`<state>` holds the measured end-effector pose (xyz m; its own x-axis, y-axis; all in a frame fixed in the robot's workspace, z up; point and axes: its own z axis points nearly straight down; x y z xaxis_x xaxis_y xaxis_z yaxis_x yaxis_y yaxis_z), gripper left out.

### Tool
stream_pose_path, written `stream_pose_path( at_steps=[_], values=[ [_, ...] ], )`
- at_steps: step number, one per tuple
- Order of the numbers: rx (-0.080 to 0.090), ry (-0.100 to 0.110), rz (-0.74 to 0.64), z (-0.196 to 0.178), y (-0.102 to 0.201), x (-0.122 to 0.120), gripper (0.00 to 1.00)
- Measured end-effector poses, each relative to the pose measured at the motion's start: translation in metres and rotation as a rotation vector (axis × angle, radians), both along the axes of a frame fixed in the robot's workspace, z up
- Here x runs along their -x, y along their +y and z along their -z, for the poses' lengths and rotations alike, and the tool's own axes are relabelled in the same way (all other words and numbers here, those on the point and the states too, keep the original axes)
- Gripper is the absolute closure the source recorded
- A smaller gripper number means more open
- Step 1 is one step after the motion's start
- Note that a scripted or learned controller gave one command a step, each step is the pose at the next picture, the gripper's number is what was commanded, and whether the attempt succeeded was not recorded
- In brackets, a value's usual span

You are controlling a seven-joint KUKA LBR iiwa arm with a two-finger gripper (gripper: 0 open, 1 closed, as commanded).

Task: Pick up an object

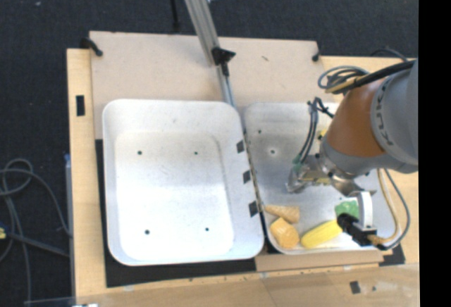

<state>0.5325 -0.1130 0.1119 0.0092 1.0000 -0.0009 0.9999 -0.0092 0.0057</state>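
My gripper (301, 179) hangs low over the middle of the right bin (271, 129), under the orange and grey wrist. Along that bin's front wall lie a tan cone-shaped piece (283, 212), an orange-yellow chunk (285, 233) and a yellow corn-like piece (321, 234). A green object (347, 208) peeks out by the right wall, partly hidden by the arm. The gripper sits above and behind these pieces, apart from them, with nothing visible between its tips.
The left bin (176, 179) stands beside the right one, a ridge with black clips between them. A slanted aluminium rail (201, 10) rises from behind the bins. Cables trail near the right bin's right wall.
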Motion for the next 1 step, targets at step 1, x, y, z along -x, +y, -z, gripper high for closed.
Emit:
stream_pose_path(
  at_steps=[1],
  values=[
    [0.000,-0.001,-0.012,-0.0461,0.0058,-0.0041,1.00]
  ],
)
